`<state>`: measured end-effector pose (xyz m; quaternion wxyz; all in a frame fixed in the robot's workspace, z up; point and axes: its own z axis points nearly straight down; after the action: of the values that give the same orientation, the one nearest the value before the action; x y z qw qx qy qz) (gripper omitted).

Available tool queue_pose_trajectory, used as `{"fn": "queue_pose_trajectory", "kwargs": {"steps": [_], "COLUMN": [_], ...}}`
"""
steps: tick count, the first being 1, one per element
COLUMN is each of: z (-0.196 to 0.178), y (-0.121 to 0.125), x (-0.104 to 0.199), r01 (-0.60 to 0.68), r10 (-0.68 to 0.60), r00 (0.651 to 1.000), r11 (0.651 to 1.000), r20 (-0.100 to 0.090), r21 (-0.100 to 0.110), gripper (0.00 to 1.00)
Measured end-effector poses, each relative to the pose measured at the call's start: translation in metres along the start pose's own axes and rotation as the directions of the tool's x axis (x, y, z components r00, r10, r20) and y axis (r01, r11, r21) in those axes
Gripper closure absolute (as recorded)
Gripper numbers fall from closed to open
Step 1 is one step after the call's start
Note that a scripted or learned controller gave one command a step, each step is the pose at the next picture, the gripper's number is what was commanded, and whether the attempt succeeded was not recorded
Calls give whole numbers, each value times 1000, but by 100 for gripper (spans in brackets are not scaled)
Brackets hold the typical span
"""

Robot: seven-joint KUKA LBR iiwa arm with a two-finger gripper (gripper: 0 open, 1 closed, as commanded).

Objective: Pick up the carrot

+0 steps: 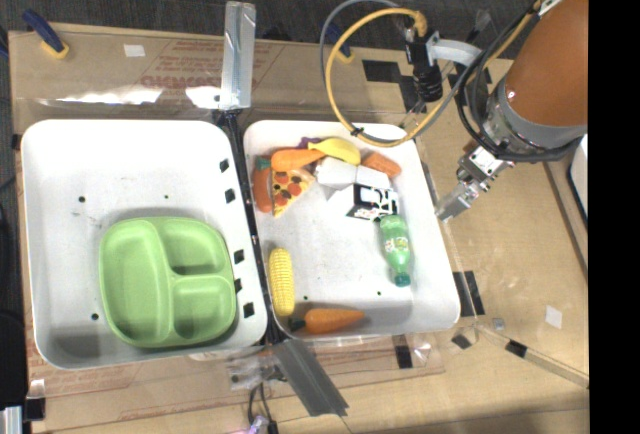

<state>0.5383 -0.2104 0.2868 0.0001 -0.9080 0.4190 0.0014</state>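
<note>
Right bin (pixel 425 297) — carrot (pixel 333 320), corn (pixel 282 280), bottle (pixel 395 247); left — green tray (pixel 166 279).

The tabletop (pixel 520 292) is a light brown board, bare along its right edge. Two shallow white bins rest directly on it, side by side and touching along a central divider. The left bin (pixel 60 172) sits toward the left edge of the tabletop; the right bin (pixel 435 292) occupies the centre. Strips of black tape (pixel 468 292) lie on the tabletop just beside the right bin's near right corner.
</note>
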Motion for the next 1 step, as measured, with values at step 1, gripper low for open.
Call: {"fn": "queue_pose_trajectory", "kwargs": {"steps": [1], "z": [-13], "y": [-7], "x": [-4], "r01": [200], "r10": [-200], "r00": [980], "r11": [980], "r20": [-2], "r21": [5], "gripper": [100]}}
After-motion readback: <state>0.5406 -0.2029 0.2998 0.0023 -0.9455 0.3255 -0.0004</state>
